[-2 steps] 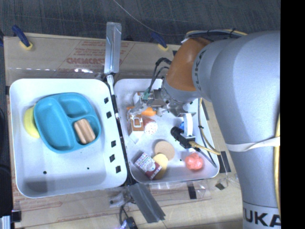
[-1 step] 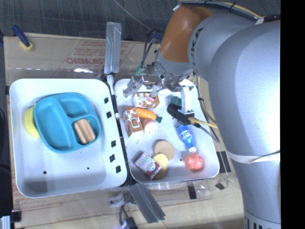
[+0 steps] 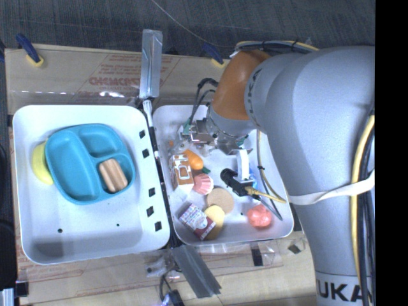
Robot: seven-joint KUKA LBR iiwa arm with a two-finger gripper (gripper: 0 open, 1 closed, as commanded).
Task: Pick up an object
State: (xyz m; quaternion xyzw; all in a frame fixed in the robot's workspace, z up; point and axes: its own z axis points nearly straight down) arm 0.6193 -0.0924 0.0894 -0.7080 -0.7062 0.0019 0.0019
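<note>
Grey and orange-banded, the arm lowers its gripper (image 3: 203, 134) into the right bin (image 3: 280, 225), directly over an orange ball (image 3: 194, 160) and a small carton (image 3: 182, 171); its grip cannot be made out. Near them lie a pink cup (image 3: 203, 183), a tan disc (image 3: 220, 199) and a red fruit (image 3: 259, 217). Across in the left bin (image 3: 83, 234), a blue divided plate (image 3: 86, 161) carries a sausage (image 3: 113, 174).

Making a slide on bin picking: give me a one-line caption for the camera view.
KUKA arm reaches over the right bin of small toy items; the left bin holds a blue divided plate.
</note>
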